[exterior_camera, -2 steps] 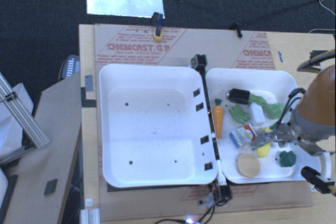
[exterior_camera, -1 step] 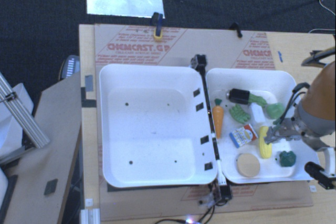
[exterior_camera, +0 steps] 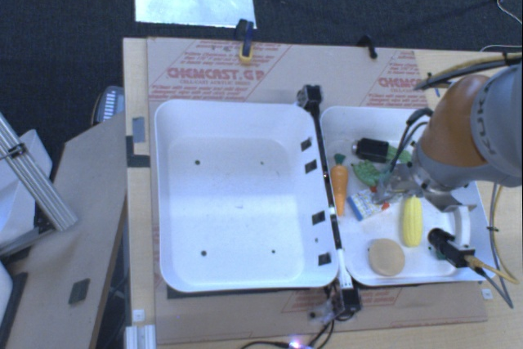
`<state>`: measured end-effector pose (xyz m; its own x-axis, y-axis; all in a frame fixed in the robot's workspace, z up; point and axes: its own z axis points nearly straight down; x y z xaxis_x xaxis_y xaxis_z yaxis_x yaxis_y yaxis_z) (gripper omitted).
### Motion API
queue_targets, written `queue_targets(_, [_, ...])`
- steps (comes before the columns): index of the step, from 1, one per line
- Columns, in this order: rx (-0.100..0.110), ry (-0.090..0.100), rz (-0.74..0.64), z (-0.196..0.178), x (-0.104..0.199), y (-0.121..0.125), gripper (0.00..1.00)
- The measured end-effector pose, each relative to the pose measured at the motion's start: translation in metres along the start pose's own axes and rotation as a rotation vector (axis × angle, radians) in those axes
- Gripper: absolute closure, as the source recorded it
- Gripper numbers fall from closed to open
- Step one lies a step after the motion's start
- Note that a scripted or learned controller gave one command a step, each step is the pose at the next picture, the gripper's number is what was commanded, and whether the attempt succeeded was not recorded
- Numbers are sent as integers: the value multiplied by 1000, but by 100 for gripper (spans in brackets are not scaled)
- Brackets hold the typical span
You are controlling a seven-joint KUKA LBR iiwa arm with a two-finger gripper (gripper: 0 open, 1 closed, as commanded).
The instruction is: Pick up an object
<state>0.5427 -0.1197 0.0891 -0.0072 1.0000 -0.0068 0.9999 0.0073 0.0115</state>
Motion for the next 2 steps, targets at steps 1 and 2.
queue_targets(1, [-2, 7, -3, -102, 40, 31, 100])
queue_targets(2, [18, 8, 7, -28, 37, -16, 100])
